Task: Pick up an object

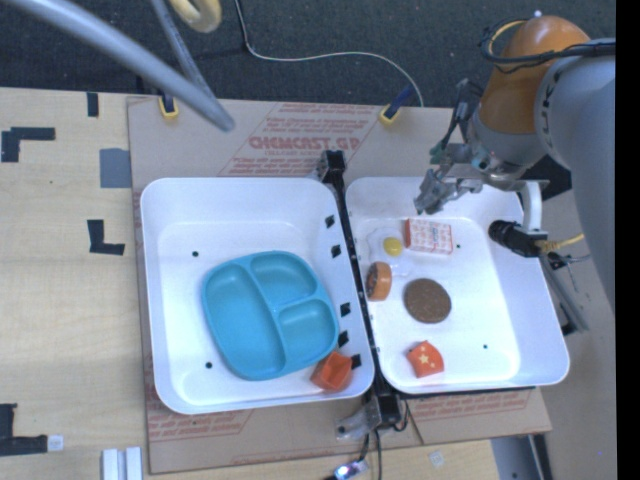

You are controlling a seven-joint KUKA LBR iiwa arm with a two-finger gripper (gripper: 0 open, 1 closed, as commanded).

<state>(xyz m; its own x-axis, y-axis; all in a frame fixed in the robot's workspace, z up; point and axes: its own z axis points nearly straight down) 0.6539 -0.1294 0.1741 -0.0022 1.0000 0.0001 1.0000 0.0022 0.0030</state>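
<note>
1. One surface [60, 268], wood-toned, carries a cardboard sheet [290, 143] and two white bins side by side: the left bin [165, 268] and the right bin [520, 338].
2. One grey arm [585, 108] with its orange band [525, 68] reaches in from the right and bends down over the right bin's far edge. Its upper part is cut off at the frame's edge.
3. One blue divided tray [268, 311] lies in the left bin, with three compartments.
4. The right bin holds five small things: a red-and-white packet [430, 236], a brown disc [427, 300], a red piece [425, 359], a brown-orange piece [378, 281] and a little yellow item [393, 247].
5. One orange piece [333, 371] sits in the left bin's near right corner, just beside the tray.
6. The gripper [428, 200] hangs just above the packet's far left corner; its fingers are too dark and small, so I cannot tell whether they are spread or pressed together.
</note>
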